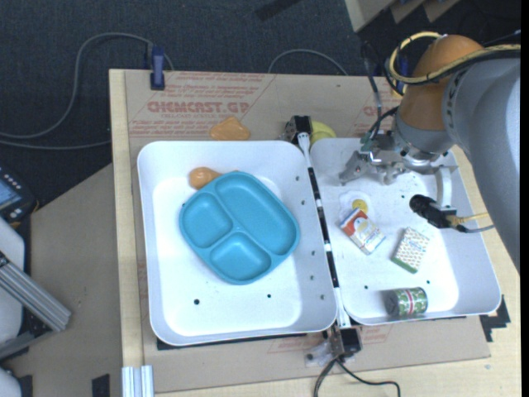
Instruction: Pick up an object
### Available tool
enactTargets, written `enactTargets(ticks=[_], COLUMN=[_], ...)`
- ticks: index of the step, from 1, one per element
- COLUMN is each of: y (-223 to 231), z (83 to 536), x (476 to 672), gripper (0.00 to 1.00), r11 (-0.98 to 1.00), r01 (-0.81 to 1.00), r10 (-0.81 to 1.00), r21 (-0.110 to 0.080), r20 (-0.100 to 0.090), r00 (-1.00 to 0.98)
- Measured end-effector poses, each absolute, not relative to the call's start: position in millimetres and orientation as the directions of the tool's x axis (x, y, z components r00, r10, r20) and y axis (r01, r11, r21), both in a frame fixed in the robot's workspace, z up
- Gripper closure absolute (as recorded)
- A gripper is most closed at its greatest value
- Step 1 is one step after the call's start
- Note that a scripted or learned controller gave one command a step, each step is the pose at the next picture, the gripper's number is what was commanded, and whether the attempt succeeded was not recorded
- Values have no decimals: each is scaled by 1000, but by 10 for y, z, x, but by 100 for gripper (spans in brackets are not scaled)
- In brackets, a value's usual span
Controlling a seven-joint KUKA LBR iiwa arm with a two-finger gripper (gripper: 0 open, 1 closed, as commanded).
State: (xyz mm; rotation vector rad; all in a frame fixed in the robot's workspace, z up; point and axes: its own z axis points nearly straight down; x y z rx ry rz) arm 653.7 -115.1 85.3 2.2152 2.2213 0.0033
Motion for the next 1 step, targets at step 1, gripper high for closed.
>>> enactTargets(ticks=[1], y=[-939], z=[841], x=[5847], gripper=[0], r11=[-1], r01=[1000], r10=[1000], r21=[-7], r20=[3], r00=[1])
